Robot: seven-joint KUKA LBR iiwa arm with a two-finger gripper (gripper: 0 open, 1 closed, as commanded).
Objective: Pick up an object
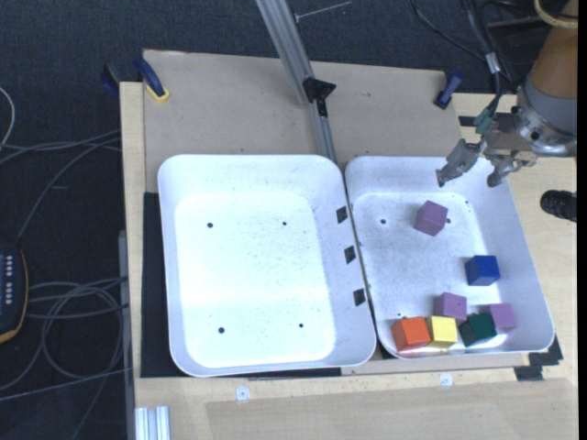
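Two shallow white bins side by side on the wooden bench (pixel 238 108): left bin (pixel 174 246) and right bin (pixel 523 246), joined by small black clips (pixel 348 253). Blue clamps at the bench's far-left corner (pixel 151 79) and far-right edge (pixel 448 88); slanted metal pole (pixel 289 44) rising from the far edge. Dark carpet (pixel 55 26) with loose cables (pixel 55 301) beyond the left edge.

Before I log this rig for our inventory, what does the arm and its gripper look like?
The arm is grey with an orange band above the wrist. Its gripper is a metallic grey two-finger unit with dark cables running along the wrist.
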